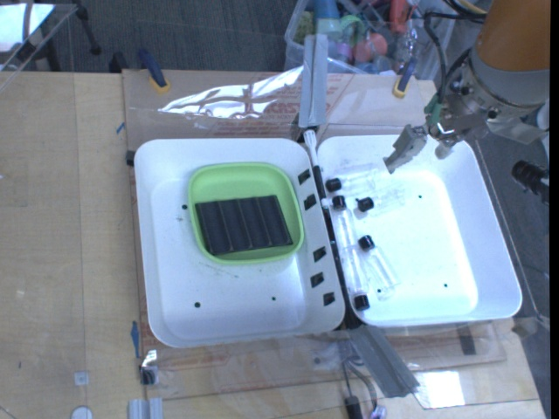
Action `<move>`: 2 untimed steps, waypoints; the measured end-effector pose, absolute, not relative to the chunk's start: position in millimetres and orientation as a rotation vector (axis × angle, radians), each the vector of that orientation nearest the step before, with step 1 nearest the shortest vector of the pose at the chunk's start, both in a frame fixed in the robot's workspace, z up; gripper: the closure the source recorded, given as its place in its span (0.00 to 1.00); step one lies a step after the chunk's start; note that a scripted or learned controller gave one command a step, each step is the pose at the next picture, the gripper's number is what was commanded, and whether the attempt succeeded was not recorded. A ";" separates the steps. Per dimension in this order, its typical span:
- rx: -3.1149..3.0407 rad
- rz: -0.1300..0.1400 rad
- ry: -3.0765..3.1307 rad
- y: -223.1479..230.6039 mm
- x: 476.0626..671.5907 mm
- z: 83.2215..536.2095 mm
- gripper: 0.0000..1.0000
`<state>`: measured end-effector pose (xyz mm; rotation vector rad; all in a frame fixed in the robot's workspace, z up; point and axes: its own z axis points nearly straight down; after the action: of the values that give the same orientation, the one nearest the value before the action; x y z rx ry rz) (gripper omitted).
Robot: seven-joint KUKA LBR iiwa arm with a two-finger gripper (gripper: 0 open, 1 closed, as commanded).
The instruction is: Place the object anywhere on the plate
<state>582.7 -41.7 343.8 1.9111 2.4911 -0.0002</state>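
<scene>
A green, rounded-square plate sits in the left white bin. A dark grey ribbed rectangular object lies flat on the plate, filling most of its middle. My gripper hangs over the far edge of the right bin, well to the right of the plate. It is open, with nothing between its fingers.
Black clips and clear tubes with black caps run along the divider between the bins. Behind the bins lie crumpled foil and a clear box of colourful items. Bare wooden bench lies to the left.
</scene>
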 end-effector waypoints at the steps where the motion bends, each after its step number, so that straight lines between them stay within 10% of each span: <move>1: 1.934 0.000 2.472 -138.5 603.8 421.2 0.00; 2: 2.014 0.000 2.406 -203.3 631.7 435.6 0.00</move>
<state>631.7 -203.3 435.6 2.0136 2.4057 -0.0003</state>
